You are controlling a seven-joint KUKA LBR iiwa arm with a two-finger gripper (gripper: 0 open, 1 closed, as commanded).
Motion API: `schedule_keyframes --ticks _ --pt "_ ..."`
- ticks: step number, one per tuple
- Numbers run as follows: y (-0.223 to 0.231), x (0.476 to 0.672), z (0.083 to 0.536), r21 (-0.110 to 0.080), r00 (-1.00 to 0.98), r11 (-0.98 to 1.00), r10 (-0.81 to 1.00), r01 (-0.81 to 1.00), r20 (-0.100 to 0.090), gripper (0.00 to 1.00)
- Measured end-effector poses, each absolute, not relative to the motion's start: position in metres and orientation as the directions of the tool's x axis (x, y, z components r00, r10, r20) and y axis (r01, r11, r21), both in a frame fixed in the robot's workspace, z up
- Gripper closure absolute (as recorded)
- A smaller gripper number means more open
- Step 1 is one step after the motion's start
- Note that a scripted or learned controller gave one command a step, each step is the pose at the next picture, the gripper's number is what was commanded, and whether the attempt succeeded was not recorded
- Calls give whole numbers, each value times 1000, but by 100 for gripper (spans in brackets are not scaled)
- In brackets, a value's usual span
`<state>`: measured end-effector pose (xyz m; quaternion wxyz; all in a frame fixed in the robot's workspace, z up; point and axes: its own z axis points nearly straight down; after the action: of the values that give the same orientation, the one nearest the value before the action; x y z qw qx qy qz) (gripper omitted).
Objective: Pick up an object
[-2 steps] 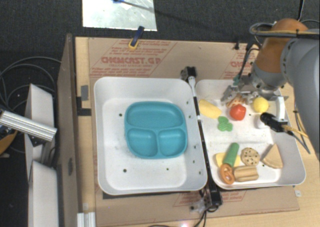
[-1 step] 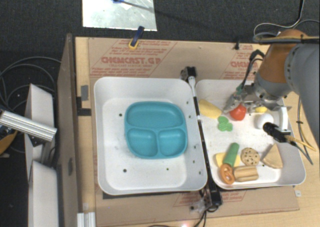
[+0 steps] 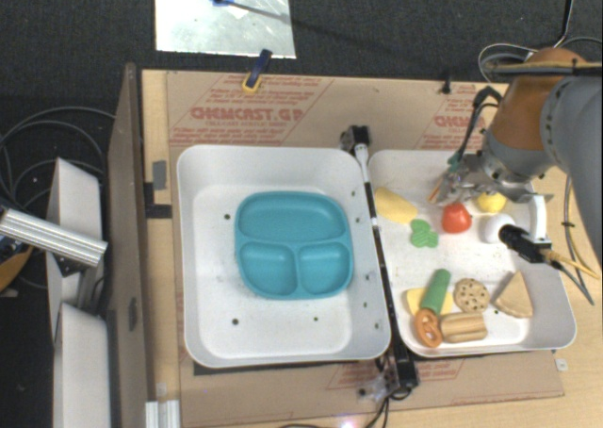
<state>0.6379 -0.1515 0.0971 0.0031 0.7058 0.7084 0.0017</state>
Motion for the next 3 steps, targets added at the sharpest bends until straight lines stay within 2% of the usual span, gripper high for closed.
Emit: schedule_keyframes --ticks 1,2,3 --pt "-124 602 189 8 -5 5 1000 1000 0 100" --pt "-125 601 183 3 -3 3 1000 1000 0 0" --pt "-133 556 93 -9 1 -1 1000 1000 2 0"
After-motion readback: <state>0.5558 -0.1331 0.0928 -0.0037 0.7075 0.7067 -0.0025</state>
